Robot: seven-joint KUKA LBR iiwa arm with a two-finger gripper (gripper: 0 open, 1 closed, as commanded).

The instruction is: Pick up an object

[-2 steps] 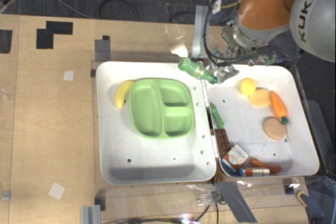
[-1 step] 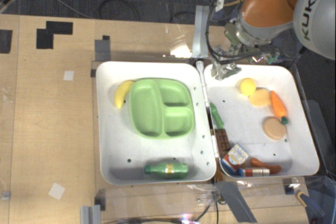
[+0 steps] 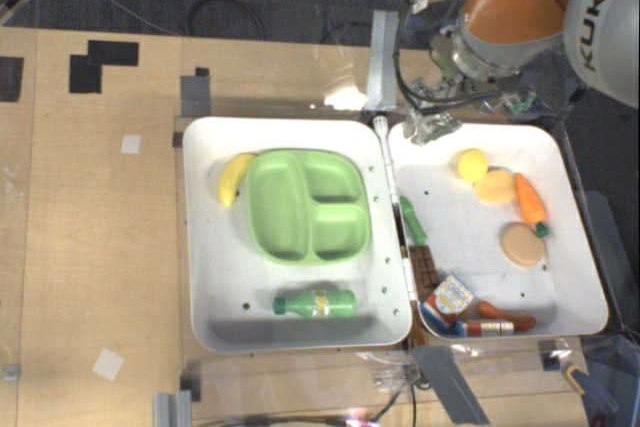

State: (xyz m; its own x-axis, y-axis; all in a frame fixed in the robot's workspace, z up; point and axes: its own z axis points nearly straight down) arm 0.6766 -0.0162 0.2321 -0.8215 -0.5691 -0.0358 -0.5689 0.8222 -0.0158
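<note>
The gripper point(image 3: 432, 123) hangs over the far left corner of the right bin point(image 3: 570, 177), close to the divider between the bins; whether its fingers are apart or closed cannot be told, and nothing is seen between them. In that bin, a yellow lemon-like ball point(image 3: 471, 163) lies nearest the gripper, touching a pale orange disc point(image 3: 495, 186), with a carrot point(image 3: 530, 201) just beside it. A tan disc point(image 3: 523, 245) lies nearer the camera. The left bin point(image 3: 205, 245) holds a green divided tray point(image 3: 304, 205), a banana point(image 3: 233, 178) and a green bottle point(image 3: 315, 304).
</note>
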